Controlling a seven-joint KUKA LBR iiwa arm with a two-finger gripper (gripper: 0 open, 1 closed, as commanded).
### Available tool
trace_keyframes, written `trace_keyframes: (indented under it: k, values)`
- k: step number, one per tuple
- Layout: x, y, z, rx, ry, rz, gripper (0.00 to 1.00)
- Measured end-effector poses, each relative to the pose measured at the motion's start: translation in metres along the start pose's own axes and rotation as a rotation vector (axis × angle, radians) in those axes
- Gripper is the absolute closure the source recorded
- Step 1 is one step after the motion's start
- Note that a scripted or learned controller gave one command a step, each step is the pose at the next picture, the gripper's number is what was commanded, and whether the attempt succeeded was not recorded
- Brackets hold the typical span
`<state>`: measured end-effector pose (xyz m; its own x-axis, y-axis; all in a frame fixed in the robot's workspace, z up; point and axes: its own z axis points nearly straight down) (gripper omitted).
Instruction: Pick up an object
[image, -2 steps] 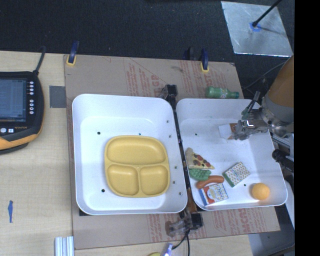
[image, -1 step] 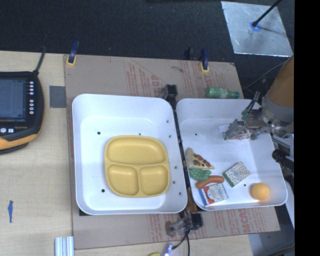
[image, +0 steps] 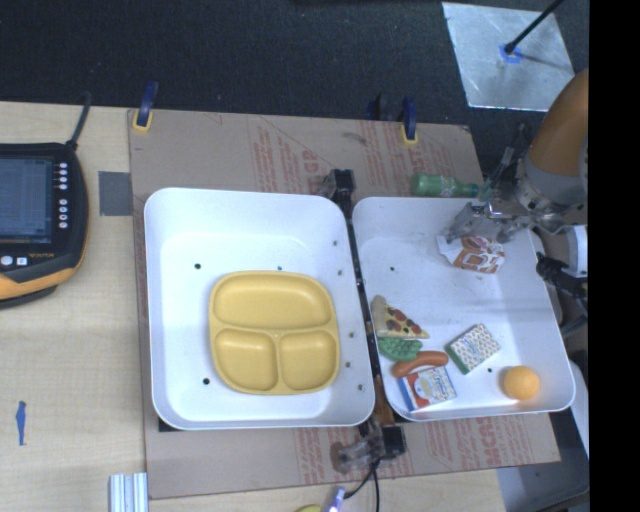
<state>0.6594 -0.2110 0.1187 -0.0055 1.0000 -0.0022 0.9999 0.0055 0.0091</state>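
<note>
A robotics lab: a teach pendant (image: 35, 222) lies at the frame's left edge, and clamped cardboard (image: 300, 150) underlies two white bins (image: 170, 300) on the bench.

I saw the crumpled red-and-white packet (image: 478, 255) lying flat at the far end of the right bin (image: 420, 225), apart from the rest. Nearer the bin's front edge lay a pizza slice (image: 397, 320), green toy (image: 399, 348), sausage (image: 421, 363), checkered box (image: 472, 346), small carton (image: 432, 386) and orange ball (image: 520, 382).
</note>
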Motion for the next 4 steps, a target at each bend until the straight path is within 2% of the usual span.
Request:
trace_keyframes:
  k: [1,2,3,4]
  values:
    - [0.000,-0.002,0.014,0.007,0.002,-0.001,0.00]
    - [0.000,-0.068,0.026,0.013,0.002,0.001,0.00]
    - [0.000,-0.103,0.026,0.012,0.002,0.000,0.00]
    - [0.000,-0.007,0.026,0.010,0.003,0.002,0.00]
